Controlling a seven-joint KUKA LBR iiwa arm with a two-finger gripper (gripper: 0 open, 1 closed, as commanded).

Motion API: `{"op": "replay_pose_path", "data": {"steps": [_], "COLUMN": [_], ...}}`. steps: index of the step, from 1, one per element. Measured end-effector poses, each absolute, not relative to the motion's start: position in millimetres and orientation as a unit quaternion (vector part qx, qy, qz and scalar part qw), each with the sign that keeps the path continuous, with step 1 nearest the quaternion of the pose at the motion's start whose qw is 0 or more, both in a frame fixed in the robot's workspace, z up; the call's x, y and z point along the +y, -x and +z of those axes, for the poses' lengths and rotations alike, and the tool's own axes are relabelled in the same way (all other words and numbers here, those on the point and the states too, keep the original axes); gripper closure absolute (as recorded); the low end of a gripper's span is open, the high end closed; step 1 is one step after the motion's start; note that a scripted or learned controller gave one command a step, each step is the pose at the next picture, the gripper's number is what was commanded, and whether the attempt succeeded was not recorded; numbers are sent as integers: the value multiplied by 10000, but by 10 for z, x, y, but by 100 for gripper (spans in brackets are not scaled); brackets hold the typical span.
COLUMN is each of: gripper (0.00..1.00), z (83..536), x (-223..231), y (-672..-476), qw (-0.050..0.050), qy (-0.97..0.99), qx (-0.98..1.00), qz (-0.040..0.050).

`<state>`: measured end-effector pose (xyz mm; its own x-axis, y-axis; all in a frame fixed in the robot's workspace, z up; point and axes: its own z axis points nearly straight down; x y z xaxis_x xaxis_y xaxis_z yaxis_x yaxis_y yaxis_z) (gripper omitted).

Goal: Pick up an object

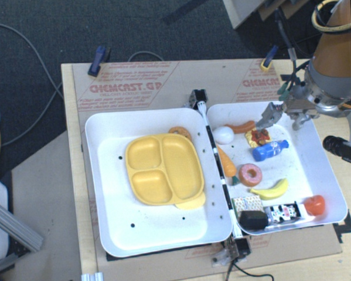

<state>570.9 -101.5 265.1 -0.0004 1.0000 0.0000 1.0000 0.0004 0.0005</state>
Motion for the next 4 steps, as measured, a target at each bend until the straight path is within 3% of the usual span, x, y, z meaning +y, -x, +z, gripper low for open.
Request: {"op": "replay_pose_path", "data": {"steps": [1, 2, 3, 4], "gripper": [0, 0, 0, 100], "z": [1040, 816, 828, 960], "x": [-1409, -1564, -1350, -1352], "y": [-6190, -6627, -6642, -6669], "qw": [-12, -72, -48, -4], "qy": [-7074, -7062, -7064, -7065], "qx": [7068, 7079, 7078, 7077], "qz": [-7, -54, -37, -7]}}
